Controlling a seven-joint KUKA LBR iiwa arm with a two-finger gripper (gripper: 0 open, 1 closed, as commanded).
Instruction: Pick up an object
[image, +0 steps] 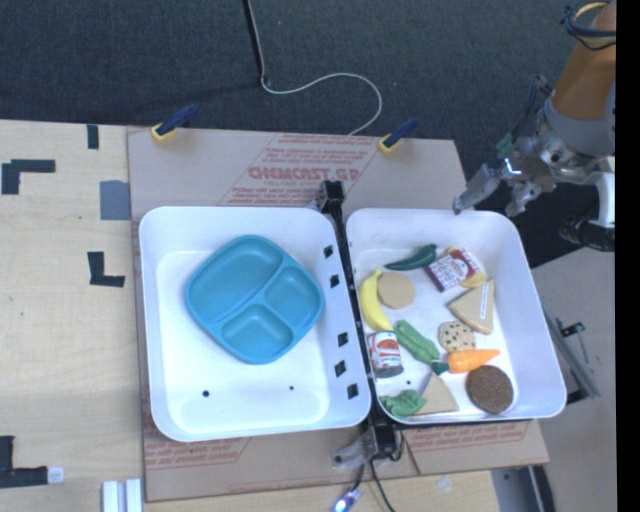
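Here we hover our gripper (492, 192), spread and empty, at one o'clock beyond the right bin (530, 290), likely lining up on the toy food (440, 330) heaped inside.

Two white bins (160, 300), one blue plate (254, 298), one banana (373, 302).

Plastic, Cardboard and Wood Grain

Smooth, faintly glossy white plastic for the two shallow bins (160, 330). Inside the left one, a matt blue plastic divided plate (254, 298). Beneath the bins, a dull brown cardboard sheet (290, 165) with red print. Left of the cardboard, pale wood-grain benchtop (60, 350). Behind it, dark rough carpet-like floor (120, 50).
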